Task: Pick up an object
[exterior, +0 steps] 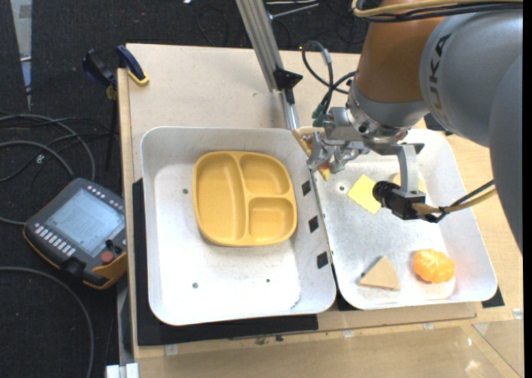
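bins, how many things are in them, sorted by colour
Yellow: 2, the divided plate in the left bin and a flat square in the right bin
Orange: 1, a round fruit
Tan: 1, a triangular wedge
Total: 4

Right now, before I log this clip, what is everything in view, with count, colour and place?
bins: two, white, side by side on the bench
divided plate: one, yellow, three compartments, in the left bin
flat square piece: one, yellow, right bin, upper middle
wedge: one, tan, right bin, near front edge
orange fruit: one, orange, right bin, front right, beside the wedge
teach pendant: one, grey and orange, on the floor left of the bench
cables: several, black, on the floor
arm: one, grey with orange band, entering from the right
pincer: one, over the right bin's upper left
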Robot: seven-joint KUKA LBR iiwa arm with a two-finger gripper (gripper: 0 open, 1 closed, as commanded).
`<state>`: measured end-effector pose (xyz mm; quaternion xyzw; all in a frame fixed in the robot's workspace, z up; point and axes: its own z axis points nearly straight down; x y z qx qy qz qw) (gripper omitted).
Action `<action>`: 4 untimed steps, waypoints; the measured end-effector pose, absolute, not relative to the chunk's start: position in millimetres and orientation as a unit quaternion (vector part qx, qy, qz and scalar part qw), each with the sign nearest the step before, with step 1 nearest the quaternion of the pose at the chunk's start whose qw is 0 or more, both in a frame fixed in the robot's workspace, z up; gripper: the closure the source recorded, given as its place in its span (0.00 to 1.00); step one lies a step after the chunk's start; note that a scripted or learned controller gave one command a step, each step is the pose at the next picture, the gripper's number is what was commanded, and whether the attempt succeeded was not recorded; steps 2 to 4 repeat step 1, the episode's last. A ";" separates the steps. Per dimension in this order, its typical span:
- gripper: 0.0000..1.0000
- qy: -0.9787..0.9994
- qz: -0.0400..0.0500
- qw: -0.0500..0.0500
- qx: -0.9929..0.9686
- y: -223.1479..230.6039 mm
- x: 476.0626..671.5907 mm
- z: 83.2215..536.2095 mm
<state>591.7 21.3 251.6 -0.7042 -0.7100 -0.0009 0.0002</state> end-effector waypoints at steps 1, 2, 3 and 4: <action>1.00 -0.710 -0.001 0.000 -0.704 75.8 597.1 249.6; 1.00 -0.710 -0.001 0.000 -0.704 75.8 597.1 249.6; 1.00 -0.710 -0.001 0.000 -0.704 75.8 597.1 249.6; 1.00 -0.710 -0.001 0.000 -0.704 75.8 597.1 249.6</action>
